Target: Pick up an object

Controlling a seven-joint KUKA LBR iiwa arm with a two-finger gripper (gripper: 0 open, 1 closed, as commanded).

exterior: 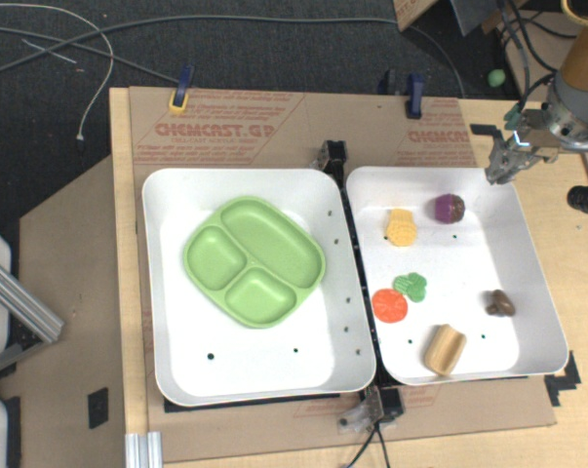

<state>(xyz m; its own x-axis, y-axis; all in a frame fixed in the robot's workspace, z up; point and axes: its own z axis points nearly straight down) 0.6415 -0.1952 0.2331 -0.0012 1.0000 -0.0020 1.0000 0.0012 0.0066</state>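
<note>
The right bin (pixel 528 261) holds several small toy foods: a purple round piece (pixel 448 208), a yellow piece (pixel 401 228), a green piece (pixel 410 285), an orange-red disc (pixel 390 306), a tan cylinder (pixel 445 348) and a small brown piece (pixel 499 303). My gripper (pixel 501 167) hangs over the bin's far right corner, up and to the right of the purple piece, with nothing seen between its tips.
A green divided plate (pixel 254 259) lies in the left bin (pixel 176 349). Two clamps (pixel 183 88) (pixel 413 96) grip the cardboard's far edge. Cables run over the dark floor at the back.
</note>
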